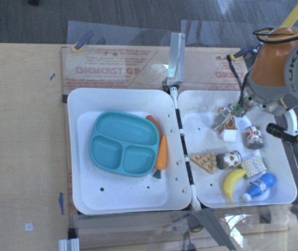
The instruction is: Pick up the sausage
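My gripper [225, 120] is over the right bin [290, 192]; open or closed, I can't tell. The sausage [152, 121] lies left of me, across the divider, against the blue plate [124, 143], just above the carrot [161, 153].

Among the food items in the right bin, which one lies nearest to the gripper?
The small white block, lying just below the gripper in the right bin. The can, pizza slice and banana all lie farther away.
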